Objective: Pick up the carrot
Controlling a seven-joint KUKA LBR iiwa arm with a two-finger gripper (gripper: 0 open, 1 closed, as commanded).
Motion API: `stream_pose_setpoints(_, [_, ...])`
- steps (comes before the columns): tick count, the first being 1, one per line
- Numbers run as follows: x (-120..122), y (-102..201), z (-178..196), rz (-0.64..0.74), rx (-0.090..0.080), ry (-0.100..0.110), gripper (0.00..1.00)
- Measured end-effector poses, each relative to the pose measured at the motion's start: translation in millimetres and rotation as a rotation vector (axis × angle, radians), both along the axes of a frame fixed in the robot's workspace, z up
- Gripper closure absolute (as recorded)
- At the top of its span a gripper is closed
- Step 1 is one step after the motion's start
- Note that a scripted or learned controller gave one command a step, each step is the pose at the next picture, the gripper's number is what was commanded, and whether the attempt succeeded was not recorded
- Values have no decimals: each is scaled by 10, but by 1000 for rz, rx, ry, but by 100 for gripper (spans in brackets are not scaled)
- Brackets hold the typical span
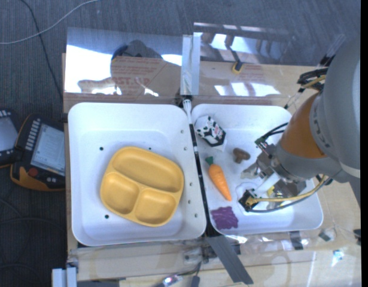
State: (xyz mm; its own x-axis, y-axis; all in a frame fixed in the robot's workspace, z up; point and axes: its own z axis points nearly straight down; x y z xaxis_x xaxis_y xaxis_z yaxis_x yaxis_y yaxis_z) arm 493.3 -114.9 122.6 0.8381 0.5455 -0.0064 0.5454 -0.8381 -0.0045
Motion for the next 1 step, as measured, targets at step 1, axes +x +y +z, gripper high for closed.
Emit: stream_pose_setpoints(1, [112,696,601,-327,-4,-3,0])
